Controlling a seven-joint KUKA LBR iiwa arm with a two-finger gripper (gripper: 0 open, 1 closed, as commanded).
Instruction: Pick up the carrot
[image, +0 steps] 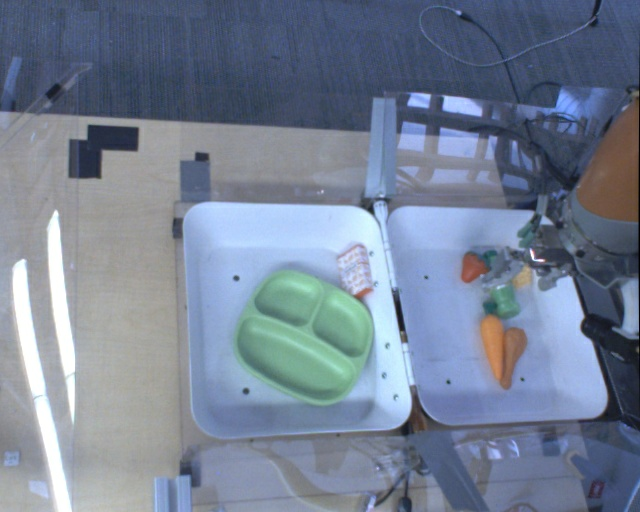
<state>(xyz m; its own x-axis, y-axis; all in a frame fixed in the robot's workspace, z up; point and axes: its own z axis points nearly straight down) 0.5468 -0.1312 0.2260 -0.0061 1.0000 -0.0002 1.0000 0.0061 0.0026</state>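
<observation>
A: Where is the carrot (493, 347)?

B: In the right bin (440, 385), lying towards five o'clock of its middle, with a second orange piece (513, 352) touching its right side.

A: And the gripper (537, 258)?

B: Over the bin's two o'clock corner, above a cluster of small toys (497, 281) (red, green, yellow). How its fingers stand I cannot tell; nothing shows between them.

A: The left bin (215, 395)?

B: A green tray (304, 335) lies at its middle, with a small packet (354, 268) at the tray's one o'clock.
</observation>
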